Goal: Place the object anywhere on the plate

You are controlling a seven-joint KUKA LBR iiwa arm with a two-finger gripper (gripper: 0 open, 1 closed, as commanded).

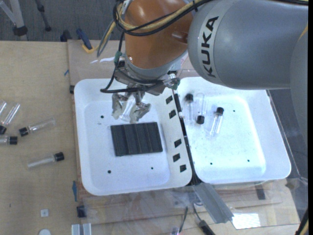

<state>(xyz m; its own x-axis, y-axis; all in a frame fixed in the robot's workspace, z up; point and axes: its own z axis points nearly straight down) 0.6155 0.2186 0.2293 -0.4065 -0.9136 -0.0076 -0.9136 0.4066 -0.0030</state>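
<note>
From the camera view, the grey arm (pixel 244 38) is reaching in from the right, its orange band (pixel 149 26) sitting above the wrist and black and yellow cables looping over it. The jaws (pixel 129 109) are hanging over the back part of the left bin (pixel 93 170), fingers pointing down toward the bin floor. A clear tube (pixel 128 110) is showing between the 2 metal fingers (pixel 117 106) — the jaws are closing on it, spread only as wide as the tube itself.

Just in front of the jaws, toward the camera, the dark ribbed plate (pixel 137 138) is lying flat on the floor of the left bin. The tube in the jaws is hanging just behind the plate's back edge; whether it is over the plate or touching anything I cannot tell.

In the right bin (pixel 274 165), 3 more clear tubes with black caps are lying near the back left corner — one (pixel 216 120) slanting, another (pixel 199 110) beside it, and a third (pixel 189 102) close to the divider. A row of small black tabs is running along the seam between the 2 bins.

On the wooden counter (pixel 34 195) to the left of the bins, several loose tubes are lying well apart from the arm, one (pixel 45 159) with its black cap pointing right.
</note>
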